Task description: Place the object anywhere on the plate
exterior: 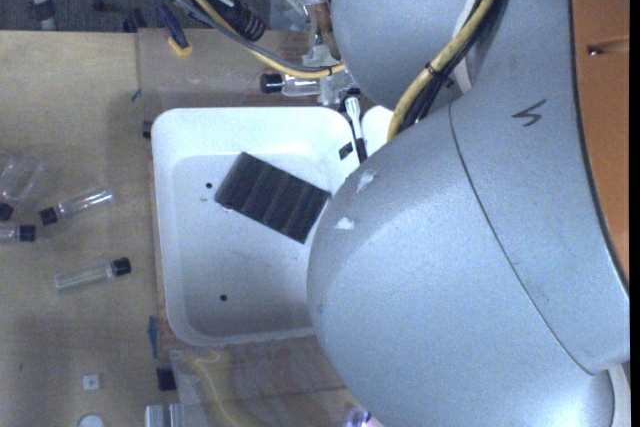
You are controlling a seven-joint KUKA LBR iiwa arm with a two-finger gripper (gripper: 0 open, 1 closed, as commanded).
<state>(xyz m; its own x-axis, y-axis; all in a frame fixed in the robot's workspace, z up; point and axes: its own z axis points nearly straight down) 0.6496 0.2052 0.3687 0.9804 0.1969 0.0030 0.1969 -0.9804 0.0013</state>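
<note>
A dark ribbed plate (pixel 272 196) is lying tilted in the white bin (pixel 190 130) on the wooden counter (pixel 70 95); small vials (pixel 92 273) are lying beside it.

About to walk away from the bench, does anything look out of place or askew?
Yes. Several clear vials with black caps lie scattered on the wooden bench left of the white bin, outside it. Inside the bin, a dark ribbed slab lies at a slant.

The arm (pixel 480 215) wears smooth grey paint with a soft sheen; the white bin (pixel 180 215) looks like glossy plastic, the ribbed black plate (pixel 272 197) matt, the bench (pixel 70 115) pale bare wood, the vials (pixel 90 273) clear
</note>
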